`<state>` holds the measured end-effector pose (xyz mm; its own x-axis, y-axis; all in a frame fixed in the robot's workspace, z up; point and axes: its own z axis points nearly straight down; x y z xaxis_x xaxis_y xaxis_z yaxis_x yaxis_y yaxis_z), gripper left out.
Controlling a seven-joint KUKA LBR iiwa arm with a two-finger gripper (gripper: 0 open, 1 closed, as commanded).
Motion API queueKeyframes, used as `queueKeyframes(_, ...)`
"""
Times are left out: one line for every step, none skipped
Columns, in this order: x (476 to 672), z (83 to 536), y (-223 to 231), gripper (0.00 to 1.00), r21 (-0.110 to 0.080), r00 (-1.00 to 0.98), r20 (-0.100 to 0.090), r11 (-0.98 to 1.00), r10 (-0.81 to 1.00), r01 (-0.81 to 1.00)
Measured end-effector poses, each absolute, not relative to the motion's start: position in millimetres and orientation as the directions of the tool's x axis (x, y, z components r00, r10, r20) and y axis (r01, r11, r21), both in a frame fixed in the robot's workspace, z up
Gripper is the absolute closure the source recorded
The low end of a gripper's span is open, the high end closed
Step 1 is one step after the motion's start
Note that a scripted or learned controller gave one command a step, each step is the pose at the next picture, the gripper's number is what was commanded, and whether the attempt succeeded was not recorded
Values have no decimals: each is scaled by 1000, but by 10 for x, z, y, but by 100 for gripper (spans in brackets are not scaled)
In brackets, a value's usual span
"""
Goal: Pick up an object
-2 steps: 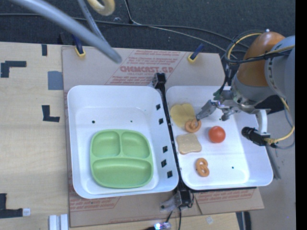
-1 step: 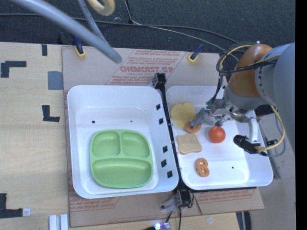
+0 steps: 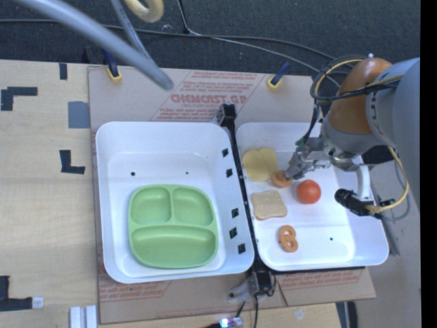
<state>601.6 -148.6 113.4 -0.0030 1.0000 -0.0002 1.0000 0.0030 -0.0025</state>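
1. We note a small orange piece (image 3: 280,179) in the right bin (image 3: 369,251), touching the yellow slice (image 3: 260,163).
2. The pincer (image 3: 295,169) sits just beside it, presumably lowered to grasp; we cannot tell its state.
3. The tomato (image 3: 308,191), toast (image 3: 268,204) and pretzel (image 3: 287,238) lie apart.

green 3-compartment tray (image 3: 173,225) in left bin (image 3: 109,142); cardboard sheet (image 3: 205,94) under both bins.

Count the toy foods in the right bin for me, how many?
5: a yellow chip at the back, a small orange piece by the gripper, a tomato, toast, and a pretzel in front.
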Motion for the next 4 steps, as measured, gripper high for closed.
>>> queueKeyframes(5955,1688,-1555,100,2,0,-1,0,1000,1000)
queueKeyframes(5967,2182,-1552,100,4,-2,-1,2,1000,1000)
queueKeyframes(6052,2206,-911,100,0,-7,2,7,1000,1000)
queueKeyframes(6097,2108,-412,100,-2,-6,1,6,1000,1000)
